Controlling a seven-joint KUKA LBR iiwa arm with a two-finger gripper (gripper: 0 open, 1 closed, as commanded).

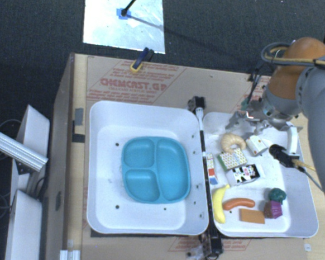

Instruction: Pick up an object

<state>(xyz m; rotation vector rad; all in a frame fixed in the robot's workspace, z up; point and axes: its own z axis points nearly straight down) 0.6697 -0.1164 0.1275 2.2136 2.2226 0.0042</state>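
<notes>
My gripper hangs over the back of the right bin, just behind a tan croissant and a small white object. Its two grey fingers stand spread apart and open, with nothing between them. Further forward in the same bin lie a green-checked card, a black-and-white patterned card, a yellow banana, a red sausage, an orange block, a dark green piece and a purple piece.
The left bin holds a blue divided plate. A black-tipped divider rail runs between the two bins. The grey arm reaches over the right bin's back right corner. A yellow-and-blue clip lies on the board behind the bins.
</notes>
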